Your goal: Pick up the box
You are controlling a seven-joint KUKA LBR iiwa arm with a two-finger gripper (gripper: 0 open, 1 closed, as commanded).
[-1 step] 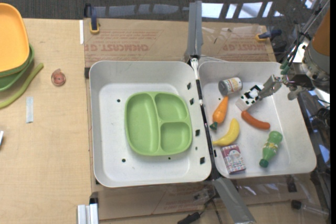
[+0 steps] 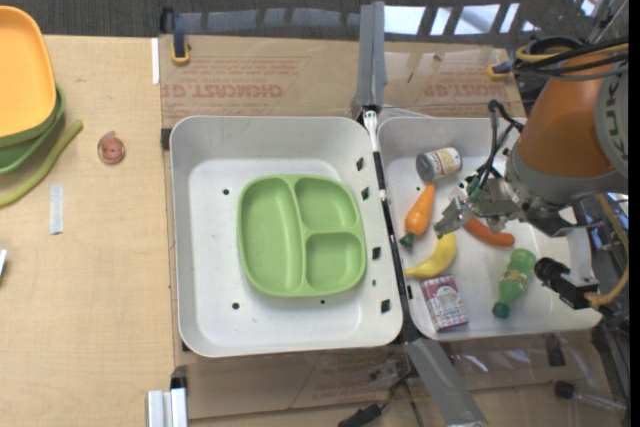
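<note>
You're looking at a pink-and-white box (image 2: 444, 303), a yellow banana (image 2: 434, 257), an orange carrot (image 2: 420, 208), a green bottle (image 2: 513, 281) and a lime-green tray (image 2: 300, 235) in white bins (image 2: 190, 245).

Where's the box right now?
The box lies flat in the right bin, near its front left corner, just below the banana and left of the green bottle.

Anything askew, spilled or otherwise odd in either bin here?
Nothing spilled or damaged. In the right bin, the can and green bottle lie on their sides, and the box lies flat near the front wall. The green tray sits flat in the left bin.
</note>
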